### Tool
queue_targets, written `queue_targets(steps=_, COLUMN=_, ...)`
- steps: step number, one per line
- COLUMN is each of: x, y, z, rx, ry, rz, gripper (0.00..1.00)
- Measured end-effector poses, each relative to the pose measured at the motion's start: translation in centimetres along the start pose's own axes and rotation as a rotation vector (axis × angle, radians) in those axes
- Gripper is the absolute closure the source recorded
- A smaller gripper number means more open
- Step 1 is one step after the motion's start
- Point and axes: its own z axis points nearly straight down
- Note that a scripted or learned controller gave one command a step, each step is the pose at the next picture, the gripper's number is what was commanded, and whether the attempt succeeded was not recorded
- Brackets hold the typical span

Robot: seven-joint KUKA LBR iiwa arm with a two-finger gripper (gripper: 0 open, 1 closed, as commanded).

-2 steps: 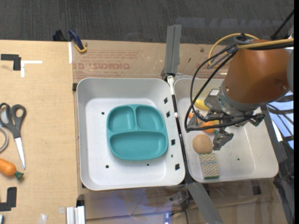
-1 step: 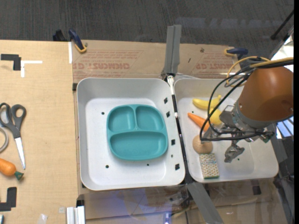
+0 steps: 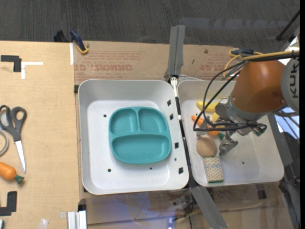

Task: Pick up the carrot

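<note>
Fixed above the desk (image 3: 38,128), looking down at a slant — far edge toward the top of frame, near edge at the bottom. Set back enough to take in both white bins (image 3: 88,128) side by side — arm (image 3: 259,87) entering from the right.

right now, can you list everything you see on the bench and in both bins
left bin: 1, white, left of the pair
divided plate: 1, teal, middle of the left bin
right bin: 1, white, right of the pair
carrot: 1, orange, right bin near its left wall, partly under the arm
banana: 1, yellow, right bin's far part, partly hidden
egg-shaped thing: 1, tan, right bin, just nearer than the carrot
sponge-like block: 1, pale green, right bin's near part
scissors: 1, grey handles, bench at far left
second carrot: 1, orange, bench near the left edge
clamp: 1, blue and yellow, behind the left bin
arm: 1, orange band, over the right bin
claw: 1, grey, low over the right bin beside the egg-shaped thing
</note>
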Motion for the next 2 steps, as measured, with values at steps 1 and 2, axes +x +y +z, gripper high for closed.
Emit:
queue_targets(steps=1, x=0.0, y=0.1, z=0.0, rx=0.000, ry=0.003, rz=0.370, gripper=0.00)
queue_targets(steps=2, x=-2.5, y=-1.0, z=0.0, rx=0.002, ry=0.000, rz=0.351, gripper=0.00)
